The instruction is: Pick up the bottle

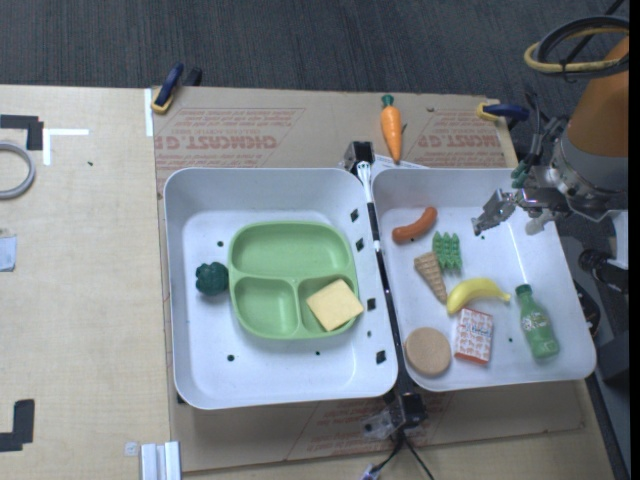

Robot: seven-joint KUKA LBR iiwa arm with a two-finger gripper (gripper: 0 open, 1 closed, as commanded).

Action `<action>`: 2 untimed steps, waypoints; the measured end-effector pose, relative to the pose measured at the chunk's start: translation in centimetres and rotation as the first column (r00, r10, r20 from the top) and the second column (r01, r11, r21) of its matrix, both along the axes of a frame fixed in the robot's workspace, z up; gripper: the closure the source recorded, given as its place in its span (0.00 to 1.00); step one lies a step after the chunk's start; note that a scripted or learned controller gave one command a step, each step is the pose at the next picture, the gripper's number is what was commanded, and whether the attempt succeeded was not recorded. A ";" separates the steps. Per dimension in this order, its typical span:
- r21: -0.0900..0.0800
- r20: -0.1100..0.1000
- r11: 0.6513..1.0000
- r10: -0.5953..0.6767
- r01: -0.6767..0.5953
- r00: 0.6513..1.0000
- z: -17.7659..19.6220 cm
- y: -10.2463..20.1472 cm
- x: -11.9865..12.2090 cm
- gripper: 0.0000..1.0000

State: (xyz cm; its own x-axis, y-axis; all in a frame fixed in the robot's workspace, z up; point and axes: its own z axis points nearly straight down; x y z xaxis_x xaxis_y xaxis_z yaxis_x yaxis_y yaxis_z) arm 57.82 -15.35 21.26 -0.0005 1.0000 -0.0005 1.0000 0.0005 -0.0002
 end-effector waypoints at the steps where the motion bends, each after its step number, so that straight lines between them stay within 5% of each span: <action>1: 0.000 0.000 0.998 -0.063 0.063 0.998 -11.5 0.9 1.4 0.00; 2: -0.001 0.001 0.998 -0.067 0.067 0.998 -10.5 0.8 1.4 1.00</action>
